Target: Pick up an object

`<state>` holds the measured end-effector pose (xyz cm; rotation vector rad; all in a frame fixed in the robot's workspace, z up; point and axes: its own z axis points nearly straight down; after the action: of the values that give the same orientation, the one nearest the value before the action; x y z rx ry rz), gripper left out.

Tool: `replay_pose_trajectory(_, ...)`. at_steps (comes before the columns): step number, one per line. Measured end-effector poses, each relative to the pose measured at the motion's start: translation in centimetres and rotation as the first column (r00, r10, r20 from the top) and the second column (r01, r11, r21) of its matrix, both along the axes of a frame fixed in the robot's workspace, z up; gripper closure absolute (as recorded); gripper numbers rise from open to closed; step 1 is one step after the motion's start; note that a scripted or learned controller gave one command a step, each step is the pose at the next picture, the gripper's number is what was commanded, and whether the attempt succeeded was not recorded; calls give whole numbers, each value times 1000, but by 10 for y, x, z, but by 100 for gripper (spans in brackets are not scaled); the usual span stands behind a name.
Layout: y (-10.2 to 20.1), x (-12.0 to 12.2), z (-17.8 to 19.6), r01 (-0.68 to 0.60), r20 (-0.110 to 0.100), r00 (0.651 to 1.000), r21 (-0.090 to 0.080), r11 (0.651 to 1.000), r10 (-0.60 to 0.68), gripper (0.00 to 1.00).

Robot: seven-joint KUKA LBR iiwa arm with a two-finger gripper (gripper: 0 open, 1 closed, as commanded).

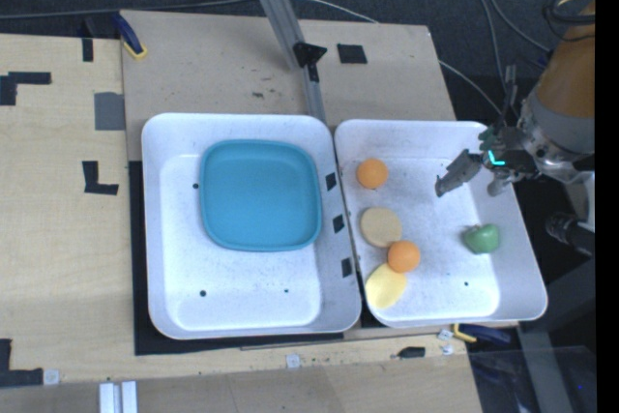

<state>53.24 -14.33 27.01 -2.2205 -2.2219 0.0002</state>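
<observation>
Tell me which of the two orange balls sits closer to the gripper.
The upper orange ball, alone near the right bin's top left; the gripper hangs level with it, while the lower orange ball touches the yellow piece.

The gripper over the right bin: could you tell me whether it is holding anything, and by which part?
Nothing is held: the gripper hangs above bare bin floor.

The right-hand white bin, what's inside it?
Inside the right bin: two orange balls, a tan round piece, a yellow piece, a green object. The gripper hangs over it, hiding a bit of floor.
</observation>
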Motion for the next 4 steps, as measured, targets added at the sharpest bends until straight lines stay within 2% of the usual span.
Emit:
replay_pose_trajectory(1, 0, 0, 0, 0, 0, 1000, 0, 1000, 0, 0)
replay_pose_trajectory(2, -6, -3, -45, 1, -4, 1000, 0, 1000, -1, 0)
replay_pose_trajectory(4, 2, -9, -134, 0, -4, 1000, 0, 1000, 0, 0)
